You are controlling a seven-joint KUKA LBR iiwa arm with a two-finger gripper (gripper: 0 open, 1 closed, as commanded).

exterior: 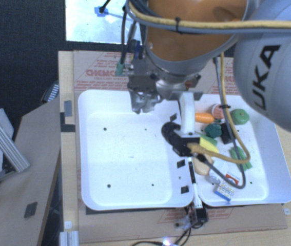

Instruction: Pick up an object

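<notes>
Watching through the overhead camera, I have the gripper hanging low over a bare stretch of the left bin, near its far right corner. I cannot tell from this angle how wide it stands, and no object shows at its tip. Everything worth picking lies in the right bin: an orange piece near the far wall, a round green piece beside it, a dark green piece, a yellow block and a small blue-and-white box toward the near rim. My main worry is a descent from here, which I judge would close on plain white plastic and come up with nothing, since no object lies under the tool. If the program shifts across instead, the objects sit crowded together, some touching, so the tool could land on two at once, or nudge one aside and lose it. The wall between the bins is also close, and a low sideways move could clip it.
</notes>
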